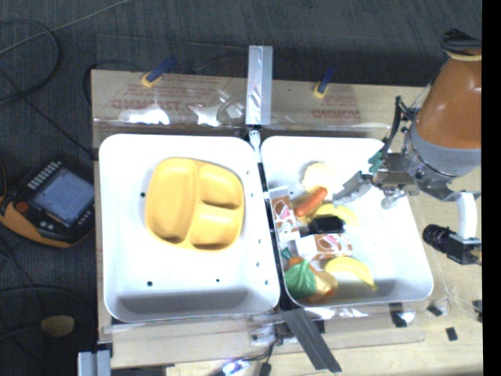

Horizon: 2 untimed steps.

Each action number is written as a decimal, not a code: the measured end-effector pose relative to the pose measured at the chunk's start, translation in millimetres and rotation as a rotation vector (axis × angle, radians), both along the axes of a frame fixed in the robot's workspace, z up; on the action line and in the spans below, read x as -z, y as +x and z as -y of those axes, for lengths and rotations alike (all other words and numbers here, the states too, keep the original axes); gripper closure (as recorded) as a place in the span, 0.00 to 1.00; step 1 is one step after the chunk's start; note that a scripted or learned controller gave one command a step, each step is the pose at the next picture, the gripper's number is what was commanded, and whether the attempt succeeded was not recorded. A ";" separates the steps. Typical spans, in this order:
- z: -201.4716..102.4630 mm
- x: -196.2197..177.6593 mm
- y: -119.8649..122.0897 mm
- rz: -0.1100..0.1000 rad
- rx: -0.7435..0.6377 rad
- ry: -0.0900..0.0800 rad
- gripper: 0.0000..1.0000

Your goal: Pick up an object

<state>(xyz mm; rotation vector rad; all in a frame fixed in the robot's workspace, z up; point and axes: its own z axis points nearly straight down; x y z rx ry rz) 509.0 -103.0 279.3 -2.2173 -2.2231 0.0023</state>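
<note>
The claw [344, 194] reached in from the right over the right bin [407, 241], and I could not tell its state, while the orange carrot toy [310, 201] lay just to its left, its long side slanting up toward the claw.

Glossy white plastic bins [117, 210]; smooth yellow plastic tray [194, 202] in the left one. Shiny plastic toy food [351, 271] at five o'clock. Matt wooden bench [106, 92], dull metal strip [259, 84] at twelve.
</note>
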 end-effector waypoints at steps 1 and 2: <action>-24.9 75.7 25.9 -0.002 0.163 0.001 0.00; 17.3 158.3 65.0 0.001 -0.119 0.000 0.00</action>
